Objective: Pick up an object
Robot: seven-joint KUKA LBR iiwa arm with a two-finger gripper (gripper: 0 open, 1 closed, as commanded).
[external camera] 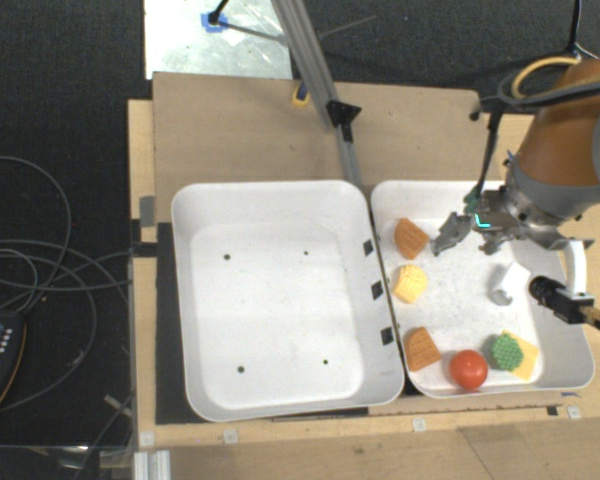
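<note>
Altogether two orange pieces (411, 238), one tomato (469, 369)

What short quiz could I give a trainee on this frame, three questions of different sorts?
1. True or false: the gripper is above the right bin.
2. Which item lies nearest the gripper? A) the tomato B) the upper orange piece C) the green and yellow toy
3. Fill in: the yellow corn lies between two ___ pieces, the lower one near the bin's front rim.

Key: 1 true; 2 B; 3 orange.
</note>
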